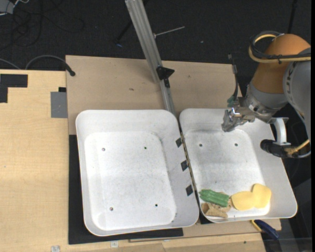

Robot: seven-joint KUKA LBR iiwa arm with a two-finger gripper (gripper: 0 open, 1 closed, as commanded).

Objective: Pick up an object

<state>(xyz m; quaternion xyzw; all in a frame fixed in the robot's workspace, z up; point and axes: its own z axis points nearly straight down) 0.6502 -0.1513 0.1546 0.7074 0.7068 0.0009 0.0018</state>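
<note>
- The desk [121,83] carries two shallow white bins side by side: the left bin [128,169] and the right bin [233,161], their inner walls touching along a seam with small black clips [184,164].
- The grey arm [283,83] reaches in from the right, with its orange band [278,62] above the wrist and a looped cable beside it.
- The claw [232,121] hangs over the far edge of the right bin, near its upper middle, pointing down and to the left.
- The claw is small and metallic here; how far it is parted cannot be told, and nothing can be made out in it.
- The things to pick lie clustered in the near corner of the right bin, well apart from the claw.
- A green object [215,197], long and slightly bumpy, lies near the seam on the bin's near side.
- A yellow object [252,198], rounded and lobed, sits just to the right of the green one, close to or touching its end.
- A tan object [216,210], small and irregular, rests just in front of the green one against the bin's near rim.
- A grey metal rail [147,46] slants from the top of the view down to the far meeting point of the two bins.
- A light wooden panel [26,161] lies to the left of the desk, with dark patches near its far edge.
</note>
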